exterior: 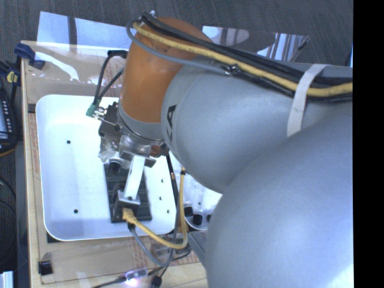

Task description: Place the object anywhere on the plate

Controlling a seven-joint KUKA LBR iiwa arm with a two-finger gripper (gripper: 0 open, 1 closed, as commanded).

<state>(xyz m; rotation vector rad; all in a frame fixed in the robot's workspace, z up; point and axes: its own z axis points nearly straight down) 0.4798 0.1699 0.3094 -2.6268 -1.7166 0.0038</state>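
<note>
Camera view, looking down at a slant. Nearest the lens, a thick grey robot arm (pixel 258 161) takes up the right and centre, stretched towards the left. A broad orange band (pixel 147 71) rings it just above the wrist. The wrist ends over a shallow white plastic bin (pixel 60 179), and the claw (pixel 123 152) hangs low above the right half of that bin's floor. The wrist covers the claw from this angle, so I cannot tell whether it is spread, pressed together or pinching something.

The open left half of the white bin's floor shows two tiny dark specks. Just right of that bin, under the arm, a sliver of another white surface (pixel 195 212) peeps out; it could be the second bin or the plate. The bin sits on a pale wooden counter (pixel 78 263).

Progress, as a judgement: the arm hides the object and the plate, so where the object lies cannot be told. Nothing confirms a placement, and the task looks unfinished.

Writing: a dark mark on the arm's grey shell, up and right of the bin, is cut off and unreadable.
</note>
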